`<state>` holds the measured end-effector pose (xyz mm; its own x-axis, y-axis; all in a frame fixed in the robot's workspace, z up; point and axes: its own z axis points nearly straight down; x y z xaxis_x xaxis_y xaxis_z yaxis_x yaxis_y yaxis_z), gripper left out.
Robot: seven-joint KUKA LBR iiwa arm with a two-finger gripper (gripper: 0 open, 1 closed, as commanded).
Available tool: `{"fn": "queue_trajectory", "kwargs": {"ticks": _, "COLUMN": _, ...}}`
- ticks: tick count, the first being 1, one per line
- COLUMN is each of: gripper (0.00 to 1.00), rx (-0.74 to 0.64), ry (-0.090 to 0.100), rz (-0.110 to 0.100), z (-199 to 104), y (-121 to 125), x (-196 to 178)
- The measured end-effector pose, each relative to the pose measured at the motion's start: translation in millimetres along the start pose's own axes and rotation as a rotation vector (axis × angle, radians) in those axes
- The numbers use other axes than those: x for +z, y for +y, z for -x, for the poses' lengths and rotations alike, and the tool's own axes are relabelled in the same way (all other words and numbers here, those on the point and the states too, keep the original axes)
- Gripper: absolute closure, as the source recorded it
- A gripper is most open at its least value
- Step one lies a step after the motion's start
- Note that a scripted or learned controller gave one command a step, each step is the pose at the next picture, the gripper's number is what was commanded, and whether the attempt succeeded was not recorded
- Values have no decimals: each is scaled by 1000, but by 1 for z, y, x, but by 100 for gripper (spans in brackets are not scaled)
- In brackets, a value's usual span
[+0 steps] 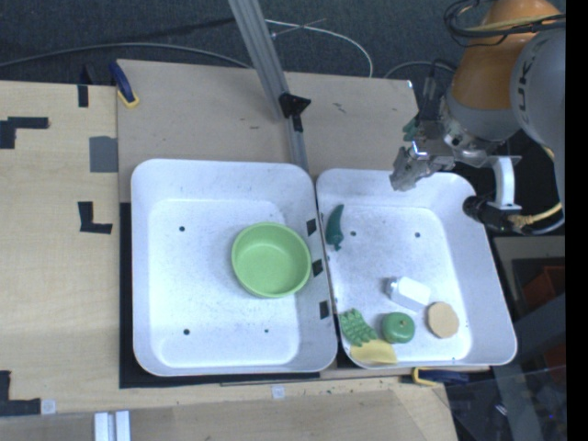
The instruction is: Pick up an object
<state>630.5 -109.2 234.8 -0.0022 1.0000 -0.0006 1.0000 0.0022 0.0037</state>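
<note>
So my gripper (407, 175) hung over the upper edge of the right bin (478, 246), honestly couldn't tell how it was set. Left bin (165, 191) had 1 green bowl (270, 260). Right bin had 6 things: 1 dark green piece (334, 225) at upper left, plus 1 white block (408, 291), 1 tan disc (444, 320), 1 green round thing (398, 327), 1 leafy green bit (355, 324) and 1 yellow piece (375, 353) along the bottom.

Green bowl (271, 261) — smooth plastic; bins (161, 338) — speckled, matt.

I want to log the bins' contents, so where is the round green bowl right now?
The round green bowl sits in the left white bin, toward its right side, near the divide with the right white bin.
</note>
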Motion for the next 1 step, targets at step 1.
{"fn": "queue_trajectory", "kwargs": {"ticks": 1, "gripper": 100, "rx": 1, "ry": 1, "rz": -2, "z": 0, "y": 1, "x": -19}}
